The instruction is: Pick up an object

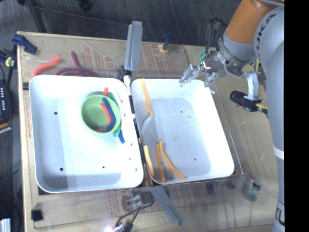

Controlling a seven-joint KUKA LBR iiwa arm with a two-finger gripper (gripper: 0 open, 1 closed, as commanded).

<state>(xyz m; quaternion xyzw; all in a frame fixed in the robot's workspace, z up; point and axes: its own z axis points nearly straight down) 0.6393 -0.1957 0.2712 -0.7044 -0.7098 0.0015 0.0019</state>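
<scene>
Bench: we see a pale wooden top [87,57] printed with red marks, bearing two white bins side by side; dark floor lies beyond its far edge.
Left bin: the left bin [53,144] holds a green bowl [99,114] near its middle, with red, blue and green strips lying in and over the bowl's right side.
Right bin: the right bin [193,129] holds an orange strip [147,98] along its left wall at the far end, and more orange strips [164,162] near the front left corner, some leaning on the wall between the bins.
Loose items: a red strip [46,65] and a purple loop [79,70] lie on the bench behind the left bin; a blue clamp [23,42] sits at the far left corner.
Rail: a grey bar [133,45] stands upright-looking behind the seam of the bins.
Arm: the grey arm with its orange band [246,13] comes in from the right.
Claw: the gripper [199,75] hangs over the far right corner of the right bin; we see its fingers spread apart, with nothing between them.
Gap: the claw is well apart from every orange strip.
</scene>
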